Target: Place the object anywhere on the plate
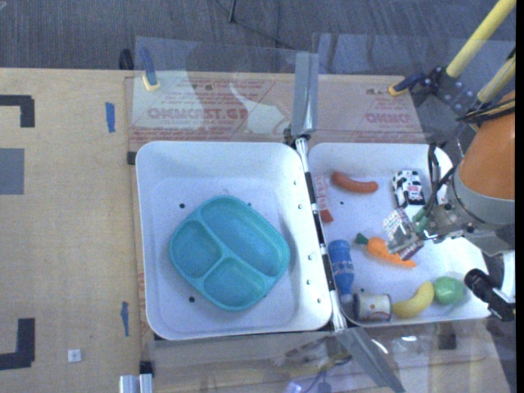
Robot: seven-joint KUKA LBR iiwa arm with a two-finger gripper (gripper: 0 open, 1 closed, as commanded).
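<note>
A teal divided plate (230, 253) lies in the left bin (164, 170) with nothing on it. In the right bin (372, 158) an orange carrot (385, 252) with a green top lies near the middle. My gripper (399, 232) hangs directly over the carrot's right half, reaching in from the right. Nothing is seen lifted in it; the carrot rests on the bin floor.
The right bin also holds a red sausage (354, 183), a black-and-white toy car (408, 187), a blue bottle (341, 266), a small can (372, 304), a yellow banana (414, 300) and a green ball-like fruit (448, 290). A metal divider (315, 219) separates the bins.
</note>
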